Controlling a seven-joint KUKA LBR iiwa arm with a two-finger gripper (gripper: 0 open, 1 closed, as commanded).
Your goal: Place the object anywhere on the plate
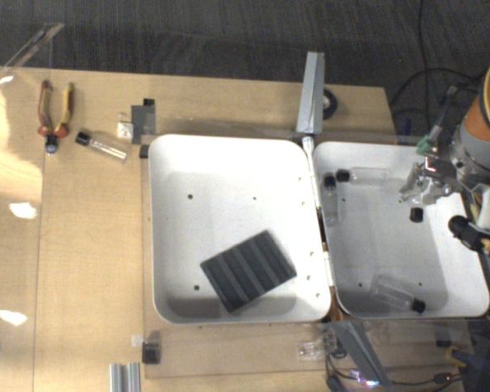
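Looking down on our bench, we see the dark ribbed plate (248,270) lying at an angle in the left bin (173,243), toward its near edge. Over in the right bin (465,288) we've got clear vials with black caps: one (361,175) near the far wall, another (398,293) by the near wall. Our gripper (425,186) hangs over the right bin's far side, and we can't tell how it's set.

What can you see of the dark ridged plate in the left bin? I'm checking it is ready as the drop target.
The plate is a dark grey, ridged rectangle, seemingly rubber or plastic. It lies flat on the left bin's floor, turned at a slant, toward the front side. Nothing rests on it.
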